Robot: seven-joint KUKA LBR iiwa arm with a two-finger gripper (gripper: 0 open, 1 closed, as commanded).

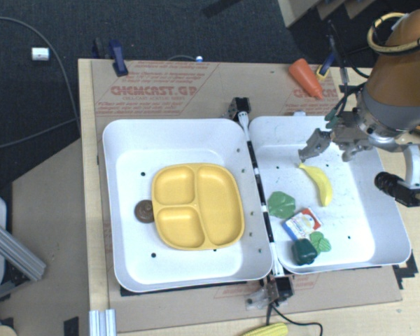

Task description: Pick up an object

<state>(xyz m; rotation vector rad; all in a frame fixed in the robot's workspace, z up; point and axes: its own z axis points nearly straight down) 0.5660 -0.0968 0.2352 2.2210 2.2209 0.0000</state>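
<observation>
Dark carpet surrounds a cardboard-topped counter (91, 187) carrying two shallow white bins side by side. From the right the arm (399, 68) reaches over the right bin (381, 222), its end effector (332, 148) hanging at the bin's 12 o'clock end with its two fingers spread apart and nothing between them. One fingertip (312, 149) is just above the upper end of a banana (320, 183), which lies on the bin floor near its centre, slanting from 11 o'clock down to 5 o'clock; whether the two touch cannot be told.

At 7 o'clock from the banana sits a green leafy toy (281, 203), close to the bin's left wall. Below it lies a small red, white and blue packet (302, 223), and at the bin's 6 o'clock edge a dark green block (304, 252) lies touching a smaller light green piece (320, 243).

The left bin (126, 159) holds a yellow three-compartment plate (196, 205) at its centre. A brown disc (144, 211) pokes out from under the plate's 9 o'clock rim.

Outside the bins, an orange carrot-like toy (306, 78) lies on the counter at 12 o'clock from the right bin, and a blue clamp (117, 57) grips the counter's far edge at 11 o'clock.
</observation>
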